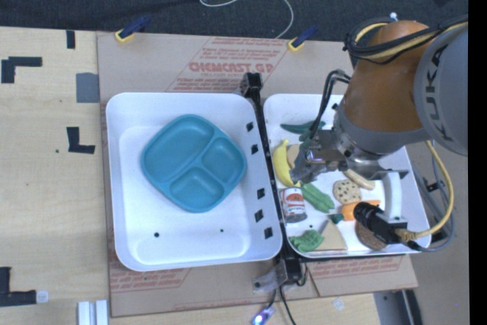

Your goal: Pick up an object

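The arm is reaching its jaws point(308, 164) down beside the banana point(282, 162), their opening impossible to tell, and next needing a firm close.

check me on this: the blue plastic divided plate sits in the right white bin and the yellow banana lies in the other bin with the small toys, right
Not quite. The camera view shows the blue plastic divided plate in the left white bin, not the right one. The rest holds: the yellow banana lies in the other bin, the right white bin, among the small toys, close to the gripper.
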You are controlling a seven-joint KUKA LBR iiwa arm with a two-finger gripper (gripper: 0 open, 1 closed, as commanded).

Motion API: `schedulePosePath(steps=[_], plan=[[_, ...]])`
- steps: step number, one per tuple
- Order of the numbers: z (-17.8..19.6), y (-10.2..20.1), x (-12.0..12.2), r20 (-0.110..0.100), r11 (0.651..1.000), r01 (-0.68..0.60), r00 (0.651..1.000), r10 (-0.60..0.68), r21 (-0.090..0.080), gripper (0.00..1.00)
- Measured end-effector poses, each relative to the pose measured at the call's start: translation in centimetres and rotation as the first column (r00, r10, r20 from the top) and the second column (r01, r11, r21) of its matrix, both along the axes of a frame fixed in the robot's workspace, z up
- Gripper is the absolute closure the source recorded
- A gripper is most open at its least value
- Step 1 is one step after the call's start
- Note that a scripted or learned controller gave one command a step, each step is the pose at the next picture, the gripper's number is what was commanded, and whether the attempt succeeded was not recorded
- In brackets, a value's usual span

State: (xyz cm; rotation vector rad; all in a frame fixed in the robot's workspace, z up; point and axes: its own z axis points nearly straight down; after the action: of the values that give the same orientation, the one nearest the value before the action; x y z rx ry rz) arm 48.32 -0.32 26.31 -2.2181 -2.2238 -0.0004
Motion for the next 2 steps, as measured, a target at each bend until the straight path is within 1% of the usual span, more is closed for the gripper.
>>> schedulePosePath(steps=[1,2], plan=[[-6.7,-1.7,6.5,-0.004,1.000,0.003,1.000,-0.003,-0.003,1.00],[-1.8,1.0,-0.3,-0.004,1.000,-0.001,1.000,0.001,0.001,1.00]])
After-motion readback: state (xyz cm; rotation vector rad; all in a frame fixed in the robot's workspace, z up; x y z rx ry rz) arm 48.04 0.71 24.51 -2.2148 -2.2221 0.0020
